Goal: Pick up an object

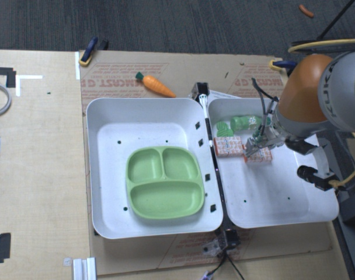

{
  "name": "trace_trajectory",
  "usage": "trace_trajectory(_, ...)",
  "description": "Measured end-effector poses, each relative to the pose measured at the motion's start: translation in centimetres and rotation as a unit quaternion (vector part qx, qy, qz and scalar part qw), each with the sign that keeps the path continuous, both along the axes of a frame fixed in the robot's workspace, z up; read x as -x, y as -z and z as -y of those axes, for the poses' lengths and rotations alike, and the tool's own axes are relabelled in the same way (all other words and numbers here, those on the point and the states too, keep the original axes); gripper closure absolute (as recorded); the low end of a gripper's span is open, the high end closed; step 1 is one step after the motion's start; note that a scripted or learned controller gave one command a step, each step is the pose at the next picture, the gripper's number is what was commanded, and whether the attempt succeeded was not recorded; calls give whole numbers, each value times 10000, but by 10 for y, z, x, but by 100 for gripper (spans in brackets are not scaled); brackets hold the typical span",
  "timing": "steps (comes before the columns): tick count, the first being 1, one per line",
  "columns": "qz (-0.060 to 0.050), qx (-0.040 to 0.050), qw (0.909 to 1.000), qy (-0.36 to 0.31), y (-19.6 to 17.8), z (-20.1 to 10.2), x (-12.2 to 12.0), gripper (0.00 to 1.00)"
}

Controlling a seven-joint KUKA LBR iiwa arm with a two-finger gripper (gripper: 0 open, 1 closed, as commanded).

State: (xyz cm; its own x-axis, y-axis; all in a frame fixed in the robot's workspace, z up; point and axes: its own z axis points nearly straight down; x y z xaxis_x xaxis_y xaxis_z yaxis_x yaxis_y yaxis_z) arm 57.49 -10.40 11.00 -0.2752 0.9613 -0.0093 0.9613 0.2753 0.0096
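Bench: two white bins side by side. Left bin [101,174] holds a green divided plate [164,182] at its centre. Right bin [282,203] holds the pickable items, all bunched at its 10–11 o'clock corner; the rest of its floor is bare.

Arm [320,98] reaches in from 3 o'clock, wrist down over the right bin. Gripper [258,147] sits low, right at a small red-and-white box [260,155]. Whether the fingers are spread or pressed together cannot be told at this angle, and no grasp is confirmed.

Neighbours: a larger red-and-white carton [228,146] just at 9 o'clock of the gripper, a green packet [240,123] at 11–12 o'clock, near the bin's back wall. A toy carrot [156,85] lies outside the bins at 12 o'clock of the left one.

Likely step: closing on the small box. To do it well: centre the fingers across the box's short side, keep clear of the carton alongside, close fully before lifting, then lift straight up. Risk: the carton gets nudged or pinched too.
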Motion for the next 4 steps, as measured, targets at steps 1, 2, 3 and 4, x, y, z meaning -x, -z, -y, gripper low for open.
trace_trajectory(1,-46,-32,9957,925,-166,-63,21,100)
trace_trajectory(2,-48,-31,9957,922,-166,-63,21,0)
trace_trajectory(3,-56,-30,9997,227,-87,-44,44,0)
trace_trajectory(4,-61,-25,9962,-867,-8,-6,24,0)
